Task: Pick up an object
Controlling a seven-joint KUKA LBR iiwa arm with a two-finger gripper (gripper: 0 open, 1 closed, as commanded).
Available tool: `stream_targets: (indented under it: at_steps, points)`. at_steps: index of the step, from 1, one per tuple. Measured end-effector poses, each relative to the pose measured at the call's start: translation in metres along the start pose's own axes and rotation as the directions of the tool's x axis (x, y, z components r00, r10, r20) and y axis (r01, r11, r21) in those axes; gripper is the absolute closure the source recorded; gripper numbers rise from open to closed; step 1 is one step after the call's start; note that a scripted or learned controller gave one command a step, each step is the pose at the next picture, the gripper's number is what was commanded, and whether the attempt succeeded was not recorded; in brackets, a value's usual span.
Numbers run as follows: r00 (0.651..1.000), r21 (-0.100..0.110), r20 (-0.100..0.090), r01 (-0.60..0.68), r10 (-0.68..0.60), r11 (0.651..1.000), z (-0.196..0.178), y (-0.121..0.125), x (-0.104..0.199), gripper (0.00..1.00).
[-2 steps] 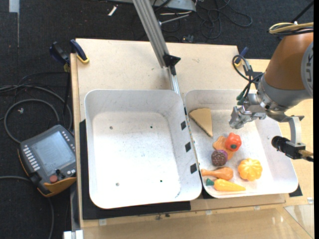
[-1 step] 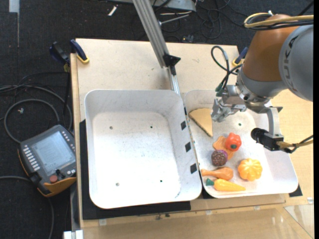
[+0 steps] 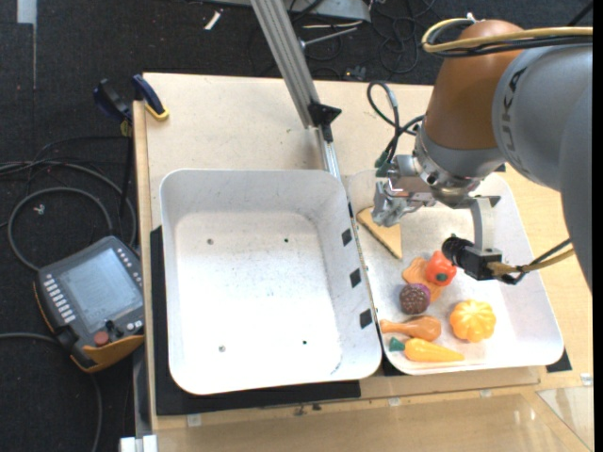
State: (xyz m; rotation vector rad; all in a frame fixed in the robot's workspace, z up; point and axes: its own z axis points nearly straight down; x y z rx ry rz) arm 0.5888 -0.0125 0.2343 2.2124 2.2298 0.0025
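Note:
My gripper (image 3: 384, 213) hangs over the upper left corner of the right bin (image 3: 539, 295), just above the top end of a flat tan wedge (image 3: 387, 239) that lies against the bin's left wall. Whether it touches the wedge is unclear. Further down the bin lie a red tomato (image 3: 440, 267) on an orange piece (image 3: 415, 273), a dark purple berry (image 3: 415, 298), an orange pumpkin (image 3: 472, 319), a tan drumstick (image 3: 415, 328) and a yellow-orange carrot (image 3: 432, 351). The big grey and orange arm hides the bin's upper right part.
The left bin (image 3: 254, 271) stands beside the right one, their walls touching. A slanted metal rail (image 3: 292, 59) ends near the bins' shared top corner. A black cable and connector (image 3: 476, 255) dangle from the wrist above the tomato. A teach pendant (image 3: 89, 295) lies off the bench at left.

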Motion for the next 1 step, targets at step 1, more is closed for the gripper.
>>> stream_targets:
  at_steps: [1]
  points:
    - [1.0,0.0,-0.002,0.001,-0.001,1.0,-0.0053,0.0079,0.0606,1.0]
